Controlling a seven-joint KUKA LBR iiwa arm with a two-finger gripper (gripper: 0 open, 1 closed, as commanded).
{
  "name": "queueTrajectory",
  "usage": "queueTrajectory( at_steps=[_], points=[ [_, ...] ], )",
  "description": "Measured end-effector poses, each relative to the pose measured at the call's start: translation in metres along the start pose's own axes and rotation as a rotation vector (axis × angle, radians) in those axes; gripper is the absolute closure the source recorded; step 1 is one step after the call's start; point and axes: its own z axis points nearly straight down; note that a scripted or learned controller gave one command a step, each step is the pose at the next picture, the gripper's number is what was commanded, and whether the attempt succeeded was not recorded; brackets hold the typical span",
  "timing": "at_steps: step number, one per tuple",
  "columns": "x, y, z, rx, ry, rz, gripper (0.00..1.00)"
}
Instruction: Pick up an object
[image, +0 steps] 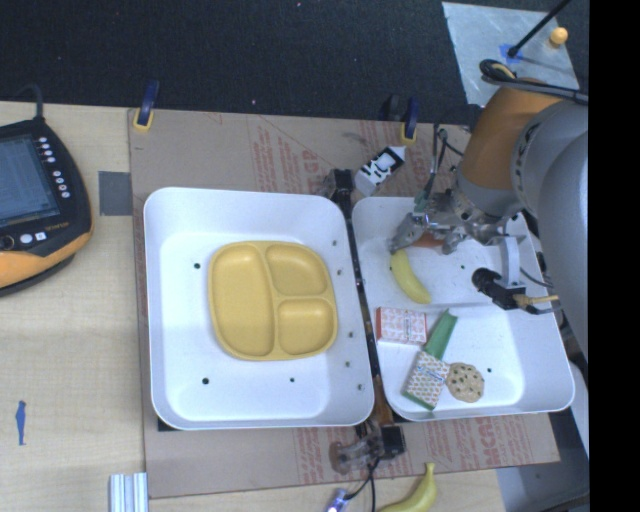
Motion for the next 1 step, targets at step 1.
queueTrajectory(
  at_steps=[1],
  points=[
    [-0.0163, 0.0001, -0.0002, -0.001, -0.001, 0.0, 0.0]
  ],
)
